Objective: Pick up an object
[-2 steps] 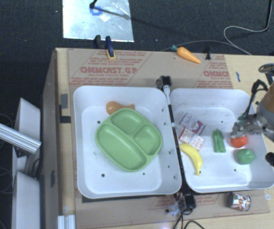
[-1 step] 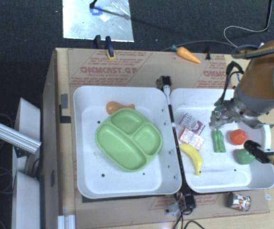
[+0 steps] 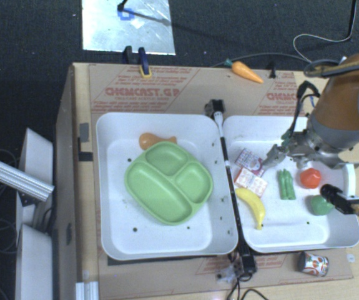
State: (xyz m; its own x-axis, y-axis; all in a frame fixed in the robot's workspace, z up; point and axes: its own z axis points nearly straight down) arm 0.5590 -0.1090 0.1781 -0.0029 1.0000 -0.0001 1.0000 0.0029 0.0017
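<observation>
In the left bin (image 3: 113,230) a green divided plate (image 3: 168,181) lies tilted across the middle, and an orange rounded object (image 3: 149,140) peeks out from behind its far edge, touching or nearly touching it. At the far edge of the desk (image 3: 167,89), above the left bin, a blue and yellow clamp (image 3: 143,62) stands. A black divider strip (image 3: 228,174) runs between the two bins where their rims meet. In the right bin (image 3: 291,233), close to that shared rim, two small red-and-white printed packets (image 3: 250,169) lie one partly over the other, and just nearer the front edge a yellow banana (image 3: 254,206) curves toward the front. My end effector (image 3: 274,155) hangs over the middle of the right bin, its tips pointing toward the packets; I cannot tell from here how my tips are set, and I see nothing between them. Just beside it, toward the front, lies a pair of green pods (image 3: 285,184). Further right sit a red tomato-like ball (image 3: 309,178) and a green rounded object (image 3: 320,205), near each other by the bin's right wall. A toy carrot (image 3: 246,72) lies on the desk's far edge, and a small can (image 3: 313,264) lies at the front right corner outside the bin.
</observation>
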